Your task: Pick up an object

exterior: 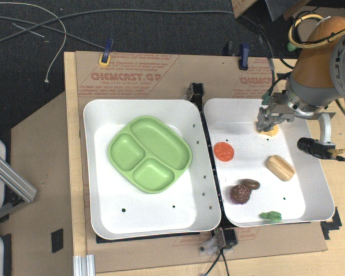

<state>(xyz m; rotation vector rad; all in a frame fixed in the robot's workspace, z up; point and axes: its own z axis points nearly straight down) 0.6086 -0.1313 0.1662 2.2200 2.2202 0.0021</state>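
Nearest the lens, by the near rim of the right bin (302, 204): a small green piece (271, 215), well below and to the right of the red disc (223, 151).

Likely target, though: a yellow-orange piece (271, 133), up and to the right of the red disc, mostly hidden under the tool (268, 124). Cannot tell whether spread or pressed together, nor whether touching the piece or just above it. Looks set low and directly over it.

Risks, as a judgement only: closing off-centre and squirting so small a piece sideways; catching just an edge and losing it on the lift; pressing too low and scraping the bin floor.

Little danger to neighbours: tan roll (280, 168), below and right of the red disc, and brown lump (243, 191), below it, both well apart from the tool.

Further out, left of the red disc: green divided plate (150, 153) in the left bin (106, 211), on the cardboard-topped desk (132, 73).
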